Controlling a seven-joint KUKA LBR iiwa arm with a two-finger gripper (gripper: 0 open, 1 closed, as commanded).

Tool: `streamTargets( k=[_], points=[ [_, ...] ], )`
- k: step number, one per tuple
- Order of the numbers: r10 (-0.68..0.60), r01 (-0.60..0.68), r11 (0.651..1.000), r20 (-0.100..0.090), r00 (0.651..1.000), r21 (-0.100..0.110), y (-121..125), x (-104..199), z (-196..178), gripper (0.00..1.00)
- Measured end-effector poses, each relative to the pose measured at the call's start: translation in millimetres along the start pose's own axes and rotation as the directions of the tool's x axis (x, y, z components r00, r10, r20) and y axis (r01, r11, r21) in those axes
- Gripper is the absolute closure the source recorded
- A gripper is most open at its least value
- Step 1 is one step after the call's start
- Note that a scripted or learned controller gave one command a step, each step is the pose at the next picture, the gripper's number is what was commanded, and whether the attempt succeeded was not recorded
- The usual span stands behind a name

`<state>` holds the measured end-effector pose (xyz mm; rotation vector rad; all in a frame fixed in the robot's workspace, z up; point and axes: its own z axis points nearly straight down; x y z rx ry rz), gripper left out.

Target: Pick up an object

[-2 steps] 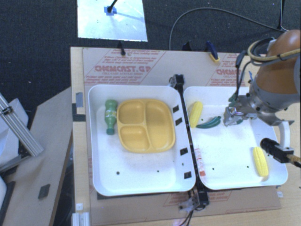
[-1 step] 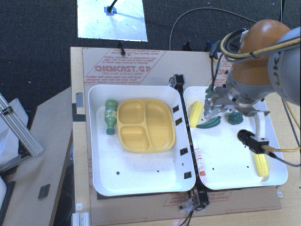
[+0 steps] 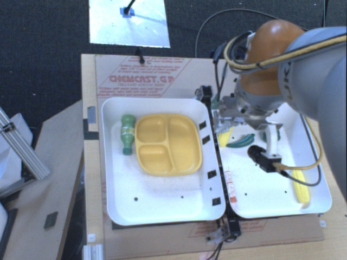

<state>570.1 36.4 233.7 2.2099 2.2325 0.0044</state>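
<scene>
Gripper down at the left edge of the right bin, tucked under the grey wrist and orange band; whether clenched or released, cannot tell. Just beneath it, touching or nearly so, a small yellow piece. Just beside that, away from the divider, a curved green piece. A little further out toward the arm's side, a black object with a yellow cable running off it, and a white and green stick just above it. Well apart, at the bin's far corner toward the view's bottom right, a long yellow corn cob. Across the divider in the left bin, near the gripper, a yellow divided plate; beyond the plate, touching its far edge, a green bottle lying flat.
</scene>
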Motion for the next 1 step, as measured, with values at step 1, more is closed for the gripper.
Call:
streamTargets(
  k=[1],
  points=[
    [0.0, 0.0, 1.0, 0.0, 1.0, 0.001, 19.5, 49.7, 13.3, 1.0]
  ],
)
